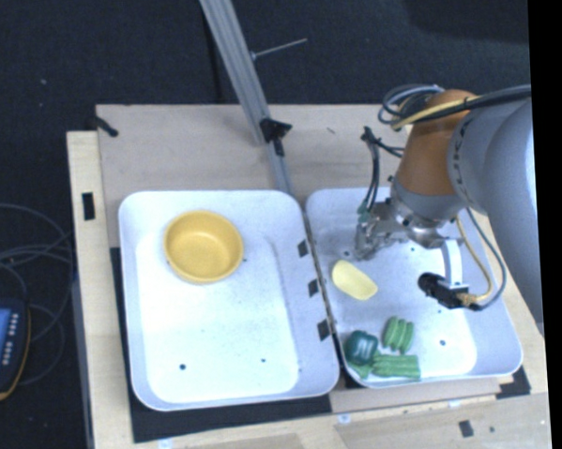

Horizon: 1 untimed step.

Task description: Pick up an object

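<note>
Green toys (386, 352) by front rim, tool (367, 245) above yellow piece (354, 281)

Two bins (144, 301) — one bowl (203, 245) (yellow).

The arm (489, 152) runs off the frame's right side, and its wrist covers part of the right bin (494, 348). The handheld screen (3, 341) is cut at the left edge.

A yellow bowl (204, 245) sits in a white bin (157, 366); a pale yellow piece (354, 281) and green items (393, 350) lie in the neighbouring white bin (494, 344).
</note>
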Each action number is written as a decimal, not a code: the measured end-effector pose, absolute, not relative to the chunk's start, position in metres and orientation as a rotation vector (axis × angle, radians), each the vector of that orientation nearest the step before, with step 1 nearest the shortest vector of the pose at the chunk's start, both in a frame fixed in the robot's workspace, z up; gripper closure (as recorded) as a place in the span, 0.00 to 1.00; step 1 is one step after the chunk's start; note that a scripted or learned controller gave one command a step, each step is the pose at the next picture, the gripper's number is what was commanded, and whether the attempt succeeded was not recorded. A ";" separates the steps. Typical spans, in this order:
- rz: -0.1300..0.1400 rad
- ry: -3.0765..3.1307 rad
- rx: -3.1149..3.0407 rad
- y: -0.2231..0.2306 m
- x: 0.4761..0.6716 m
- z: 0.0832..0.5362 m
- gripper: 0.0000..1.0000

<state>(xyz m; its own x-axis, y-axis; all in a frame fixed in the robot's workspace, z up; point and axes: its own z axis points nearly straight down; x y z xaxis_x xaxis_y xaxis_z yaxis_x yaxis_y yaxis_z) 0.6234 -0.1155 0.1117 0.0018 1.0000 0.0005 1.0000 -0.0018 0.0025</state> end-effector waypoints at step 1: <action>0.005 2.218 2.220 -0.122 0.629 0.157 1.00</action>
<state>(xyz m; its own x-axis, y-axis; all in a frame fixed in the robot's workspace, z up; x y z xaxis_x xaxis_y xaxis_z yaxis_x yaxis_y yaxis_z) 0.6293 -0.1216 0.1574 0.0008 1.0000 -0.0005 1.0000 -0.0007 0.0047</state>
